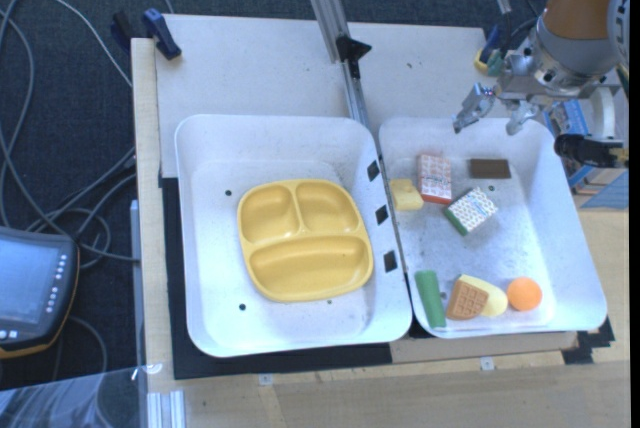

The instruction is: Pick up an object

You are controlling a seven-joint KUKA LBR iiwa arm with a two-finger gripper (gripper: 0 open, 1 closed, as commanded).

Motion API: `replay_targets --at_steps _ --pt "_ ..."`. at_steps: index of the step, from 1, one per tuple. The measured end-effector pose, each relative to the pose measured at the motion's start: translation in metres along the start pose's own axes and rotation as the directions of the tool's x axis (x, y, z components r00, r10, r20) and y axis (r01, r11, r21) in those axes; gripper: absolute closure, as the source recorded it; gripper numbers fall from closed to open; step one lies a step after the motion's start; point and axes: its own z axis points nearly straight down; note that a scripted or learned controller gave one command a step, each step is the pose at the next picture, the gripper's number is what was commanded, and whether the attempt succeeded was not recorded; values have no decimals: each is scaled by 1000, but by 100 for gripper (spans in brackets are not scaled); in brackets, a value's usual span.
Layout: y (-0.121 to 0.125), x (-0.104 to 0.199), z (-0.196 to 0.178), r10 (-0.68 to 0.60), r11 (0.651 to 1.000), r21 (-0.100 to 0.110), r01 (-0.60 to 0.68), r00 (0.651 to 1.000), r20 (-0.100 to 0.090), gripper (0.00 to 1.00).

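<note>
With my gripper (492, 119) open and empty at the upper right of the frame, I should drop squarely over the brown block (489, 168) just below it, straddling its short sides.

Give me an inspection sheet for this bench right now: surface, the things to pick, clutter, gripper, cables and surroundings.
Surface: bench bearing left bin and right bin, side by side.
Job's things: in the right bin, a brown block, red patterned box, green patterned box, yellow piece, green cylinder, waffle toy and orange ball.
Clutter: yellow divided plate in the left bin.
Gripper: gripper open, above the right bin's far edge, holding nothing.
Cables: black cables on the floor at left.
Surroundings: dark carpet; screen device at lower left; blue clamp at the bench corner.
</note>
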Motion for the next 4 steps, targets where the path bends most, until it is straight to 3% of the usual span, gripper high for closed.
replay_targets --at_steps 1,3,4 --pt "0 0 0 0 1000 0 0 1000 1 0" --pt "1 1 124 1 1000 5 -1 1000 -1 0" --pt "3 1 128 1 1000 -3 -1 1000 1 0"
